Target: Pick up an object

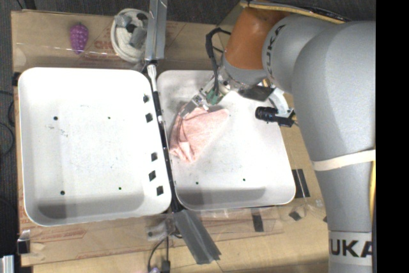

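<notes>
A crumpled pink cloth (194, 131) lies in the right bin (255, 163), near its left wall. My gripper (206, 98) reaches down from the upper right and sits at the cloth's top edge, its tip touching or just above the fabric. The grey arm with its orange band (252, 41) covers the bin's upper right corner.
The left bin (83, 144) sits beside the right one, split by a black-tabbed divider (156, 150). Behind the bins on the bench lie a purple grape-like toy (78, 37), a white coil of cable (130, 34) and a grey metal bar (155, 25).
</notes>
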`<state>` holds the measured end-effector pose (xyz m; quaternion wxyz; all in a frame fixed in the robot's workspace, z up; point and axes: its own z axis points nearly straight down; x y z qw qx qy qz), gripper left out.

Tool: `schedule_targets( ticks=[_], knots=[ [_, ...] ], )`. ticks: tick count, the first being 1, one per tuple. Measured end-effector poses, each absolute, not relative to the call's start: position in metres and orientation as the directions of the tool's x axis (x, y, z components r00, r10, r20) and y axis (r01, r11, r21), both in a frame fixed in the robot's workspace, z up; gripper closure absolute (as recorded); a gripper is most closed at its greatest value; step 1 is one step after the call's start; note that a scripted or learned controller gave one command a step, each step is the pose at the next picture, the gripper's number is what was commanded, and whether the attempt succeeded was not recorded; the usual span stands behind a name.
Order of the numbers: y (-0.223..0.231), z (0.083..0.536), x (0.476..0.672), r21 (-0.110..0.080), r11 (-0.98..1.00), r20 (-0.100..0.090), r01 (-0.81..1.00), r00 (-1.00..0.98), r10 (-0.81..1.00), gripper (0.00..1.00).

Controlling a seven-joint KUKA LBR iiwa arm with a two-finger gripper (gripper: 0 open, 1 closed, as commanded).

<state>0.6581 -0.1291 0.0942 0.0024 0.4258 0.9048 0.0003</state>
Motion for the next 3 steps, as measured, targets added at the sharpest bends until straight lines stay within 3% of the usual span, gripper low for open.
schedule_targets(
  ticks=[1, 2, 3],
  knots=[
    [-0.095, 0.092, 0.630, -0.002, 0.598, 0.002, 0.802, -0.598, 0.802, 0.00],
    [-0.096, 0.102, 0.630, -0.002, 0.599, 0.002, 0.801, -0.599, 0.801, 1.00],
    [-0.052, 0.192, 0.657, -0.002, 0.431, 0.000, 0.902, -0.431, 0.902, 1.00]
  ],
)
